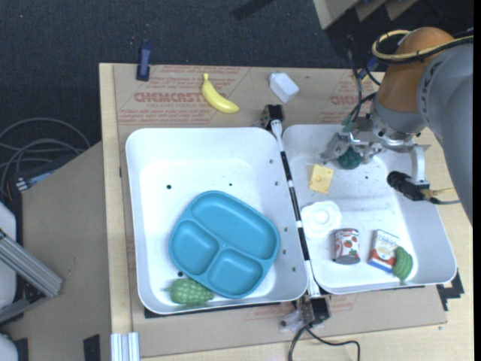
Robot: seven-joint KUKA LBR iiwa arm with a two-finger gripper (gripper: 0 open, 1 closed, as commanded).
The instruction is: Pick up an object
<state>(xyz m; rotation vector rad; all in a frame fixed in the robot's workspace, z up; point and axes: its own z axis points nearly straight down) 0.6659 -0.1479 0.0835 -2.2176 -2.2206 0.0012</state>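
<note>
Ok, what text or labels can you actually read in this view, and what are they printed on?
"CHEMCAST", red print on the brown board under the bins; smaller lines below it too blurred to read.
Can label: too small to read.
Small box print: too small to read.

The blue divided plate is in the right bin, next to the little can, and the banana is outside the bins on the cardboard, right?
Not quite. The camera view shows the blue divided plate in the left bin, not the right one. The little can sits in the right bin, and the banana does lie outside on the cardboard.
</note>
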